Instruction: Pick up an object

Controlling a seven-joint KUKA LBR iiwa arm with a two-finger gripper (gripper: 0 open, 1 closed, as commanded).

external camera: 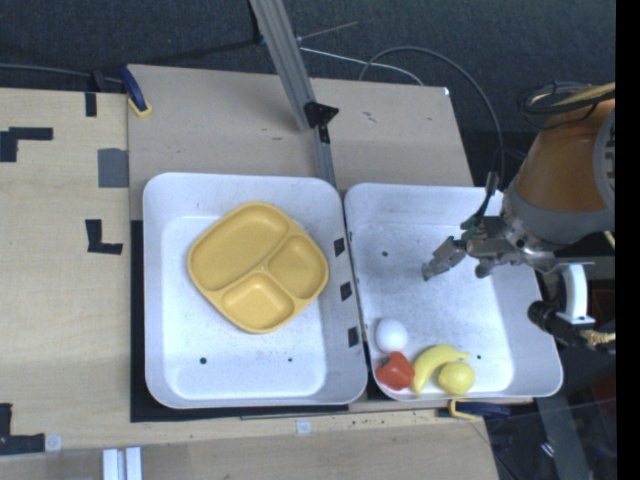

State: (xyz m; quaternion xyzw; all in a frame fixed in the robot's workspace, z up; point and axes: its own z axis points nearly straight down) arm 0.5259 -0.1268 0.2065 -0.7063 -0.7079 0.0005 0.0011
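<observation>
My gripper (pixel 462 266) hangs over the middle of the right bin (pixel 420 208), open with nothing between its fingers. In that bin's near left corner lies a cluster of small objects: a white egg-like ball (pixel 390 333), a red piece (pixel 396 370), a yellow banana (pixel 432 361) and a yellow lemon-like fruit (pixel 457 377). The gripper is above and to the right of this cluster, apart from it. A yellow divided plate (pixel 258 265) lies in the left bin (pixel 170 358).
The grey arm with its orange band (pixel 570 168) comes in over the right bin's right wall. A metal post (pixel 290 58) slants up from between the two bins at the back. Black cables (pixel 430 68) lie behind the right bin.
</observation>
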